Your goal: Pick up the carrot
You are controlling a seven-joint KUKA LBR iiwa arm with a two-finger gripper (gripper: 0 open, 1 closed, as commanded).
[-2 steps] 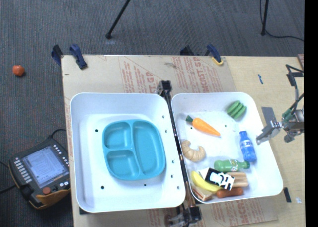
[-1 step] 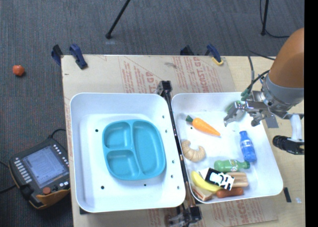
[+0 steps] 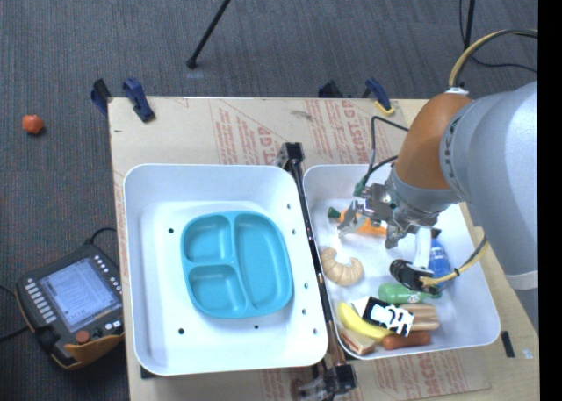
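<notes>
The gripper (image 3: pixel 373 223) hangs low inside the right bin (image 3: pixel 481 303), near its upper-left part, with the carrot (image 3: pixel 369 226) caught between its fingers — clenched on the orange piece. In the same bin, below the gripper, lie a croissant (image 3: pixel 341 267), a banana (image 3: pixel 357 321) and a blue bottle (image 3: pixel 437 260) — the left bin (image 3: pixel 149 215) holds a blue divided tray (image 3: pixel 235 264).
</notes>
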